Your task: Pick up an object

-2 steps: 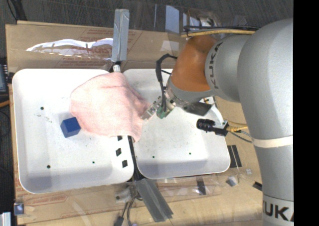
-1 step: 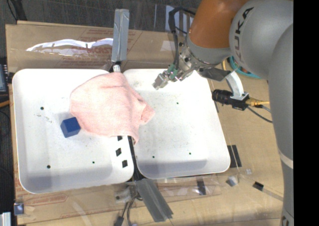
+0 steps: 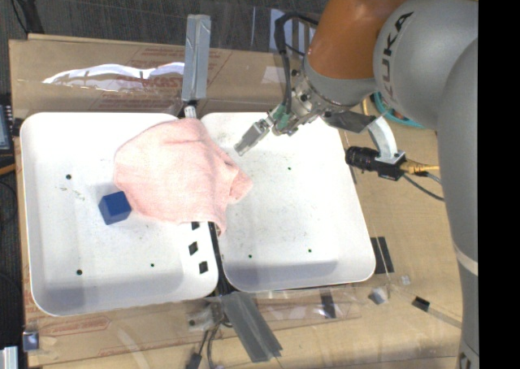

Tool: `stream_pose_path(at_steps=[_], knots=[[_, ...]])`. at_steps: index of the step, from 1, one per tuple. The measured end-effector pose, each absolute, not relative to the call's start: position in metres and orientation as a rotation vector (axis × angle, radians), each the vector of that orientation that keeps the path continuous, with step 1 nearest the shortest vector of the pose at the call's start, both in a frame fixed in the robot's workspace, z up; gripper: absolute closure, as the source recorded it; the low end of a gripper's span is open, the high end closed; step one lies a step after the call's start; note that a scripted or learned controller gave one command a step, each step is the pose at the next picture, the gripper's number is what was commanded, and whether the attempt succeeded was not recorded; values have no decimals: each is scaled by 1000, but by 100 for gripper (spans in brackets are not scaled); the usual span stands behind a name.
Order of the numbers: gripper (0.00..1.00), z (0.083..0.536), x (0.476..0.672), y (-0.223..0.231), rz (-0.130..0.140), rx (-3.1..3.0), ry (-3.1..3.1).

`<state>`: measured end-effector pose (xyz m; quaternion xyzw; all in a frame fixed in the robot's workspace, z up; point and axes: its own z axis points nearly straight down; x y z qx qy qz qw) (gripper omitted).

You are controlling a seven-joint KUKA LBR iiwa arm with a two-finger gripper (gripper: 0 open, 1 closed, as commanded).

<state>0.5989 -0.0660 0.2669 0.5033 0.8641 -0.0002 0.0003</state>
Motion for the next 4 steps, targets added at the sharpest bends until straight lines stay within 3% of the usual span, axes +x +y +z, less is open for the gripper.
stream_pose_path(at_steps=[1, 2, 3, 4], knots=[[0, 378, 517, -8, 3, 1621, 2688], [0, 282, 555, -39, -5, 1696, 2648], [0, 205, 581, -55, -6, 1758, 2609], [0, 207, 614, -23, -2, 1614, 2696]])
